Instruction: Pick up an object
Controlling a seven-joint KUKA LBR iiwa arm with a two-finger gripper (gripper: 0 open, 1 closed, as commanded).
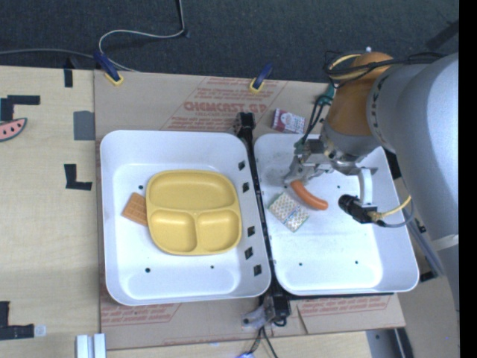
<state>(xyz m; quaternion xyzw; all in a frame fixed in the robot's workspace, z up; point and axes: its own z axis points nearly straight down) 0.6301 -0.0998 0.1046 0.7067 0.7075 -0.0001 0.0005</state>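
Camera view, right bin: my gripper [302,171] poised over the orange sausage-shaped toy [308,195].

I read the toy as lying just below and slightly right of the fingertips, its long axis running from upper left to lower right across the right bin [358,271]; its upper-left end sits closest to the fingers. A patterned packet [288,211] lies just beside it, lower left. I cannot tell whether the fingers are spread or pressed together, and I see nothing held between them.
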